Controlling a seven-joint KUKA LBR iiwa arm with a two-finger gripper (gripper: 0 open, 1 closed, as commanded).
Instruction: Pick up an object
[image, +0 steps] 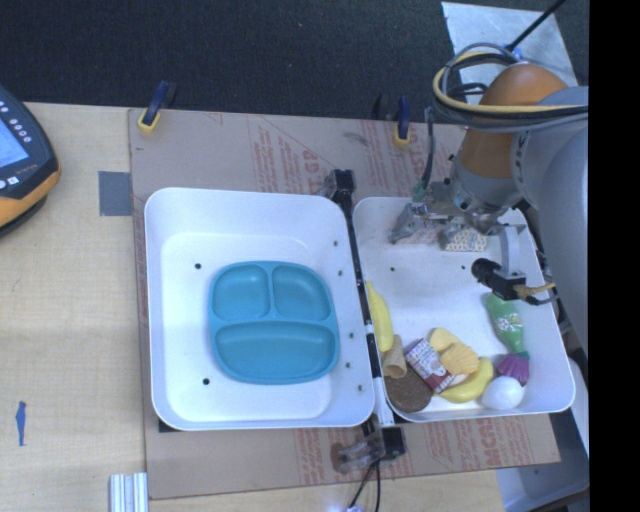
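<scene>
My gripper (428, 222) hangs low over the far end of the right bin (420, 285), under the orange-banded wrist. Just to its right a pale patterned, cracker-like piece (463, 239) lies against the bin's far wall. The other objects crowd the near end of this bin: a long yellow piece (379, 315) along the left wall, a brown cone (395, 355), a dark round cookie (408, 393), a red and white packet (428, 362), a yellow slice (460, 356), a banana (470, 386), a white ball (503, 393), a purple item (515, 366) and a green packet (506, 318).
The left bin (180, 250) holds a blue divided plate (272, 322). Both bins rest on a cardboard sheet (260, 150) held by clamps at the far edge. A handheld controller (20, 150) lies at the far left of the bench.
</scene>
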